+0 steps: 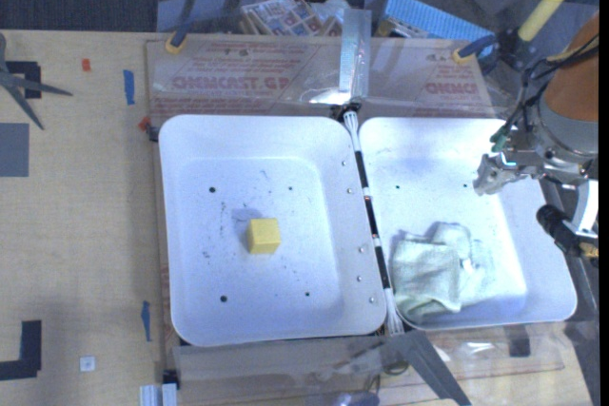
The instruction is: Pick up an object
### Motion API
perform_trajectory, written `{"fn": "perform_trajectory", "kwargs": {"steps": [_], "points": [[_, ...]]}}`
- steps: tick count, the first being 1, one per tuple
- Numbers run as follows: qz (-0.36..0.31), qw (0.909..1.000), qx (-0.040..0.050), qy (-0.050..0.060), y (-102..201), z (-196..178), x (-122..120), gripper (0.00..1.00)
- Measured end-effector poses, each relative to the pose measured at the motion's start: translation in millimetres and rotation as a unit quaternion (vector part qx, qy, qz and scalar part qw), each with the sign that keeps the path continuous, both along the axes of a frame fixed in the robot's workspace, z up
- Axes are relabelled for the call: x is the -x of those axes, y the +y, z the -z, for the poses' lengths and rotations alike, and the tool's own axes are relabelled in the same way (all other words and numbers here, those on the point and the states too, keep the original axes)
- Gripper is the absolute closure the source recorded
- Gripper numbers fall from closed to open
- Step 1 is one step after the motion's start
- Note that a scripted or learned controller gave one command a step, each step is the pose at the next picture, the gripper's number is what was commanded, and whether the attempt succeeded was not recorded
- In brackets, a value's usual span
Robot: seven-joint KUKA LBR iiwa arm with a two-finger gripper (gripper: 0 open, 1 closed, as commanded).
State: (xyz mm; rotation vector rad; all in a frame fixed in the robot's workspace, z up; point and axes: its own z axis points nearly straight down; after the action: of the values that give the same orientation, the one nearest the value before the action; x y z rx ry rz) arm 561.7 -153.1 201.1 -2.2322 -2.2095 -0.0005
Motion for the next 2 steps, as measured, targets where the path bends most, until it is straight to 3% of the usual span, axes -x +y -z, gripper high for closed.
{"fn": "perform_trajectory", "kwargs": {"steps": [1, 2], "points": [[0.102, 0.9948, -0.0002, 0.001, -18, 21, 66, 1.0], [-0.111, 0.9938, 0.0018, -0.002, -47, -17, 82, 1.0]]}}
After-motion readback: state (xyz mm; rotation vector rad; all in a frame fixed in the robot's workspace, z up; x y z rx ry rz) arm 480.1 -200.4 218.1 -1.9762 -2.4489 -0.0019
